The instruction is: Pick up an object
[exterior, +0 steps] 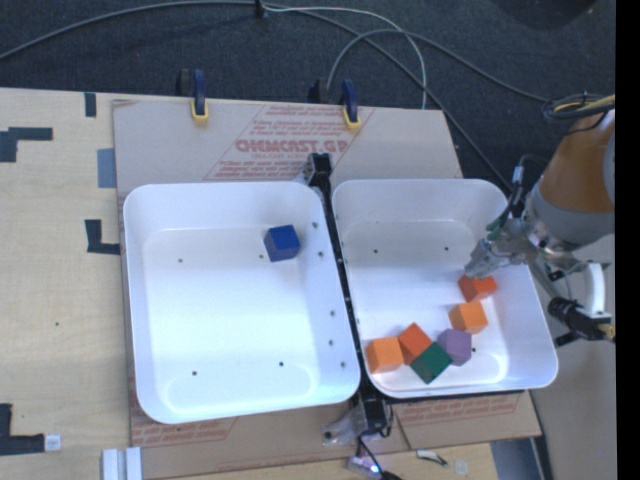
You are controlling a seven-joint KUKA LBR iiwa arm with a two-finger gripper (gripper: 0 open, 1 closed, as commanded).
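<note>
Nearest the camera, in the right bin [520, 373], a huddle of blocks: orange cube [384, 354], red-orange one [415, 341], green block [431, 364], purple block [456, 345]. Just behind, another orange block [468, 316], then the likely target, a red block [478, 287], right under the gripper [490, 261]. Whether the gripper is open or closed, I cannot tell. Best play: drop straight down, straddle the red block squarely, stay clear of the bin wall. Farther off, a blue cube [282, 242] sits alone in the left bin [160, 208].
</note>
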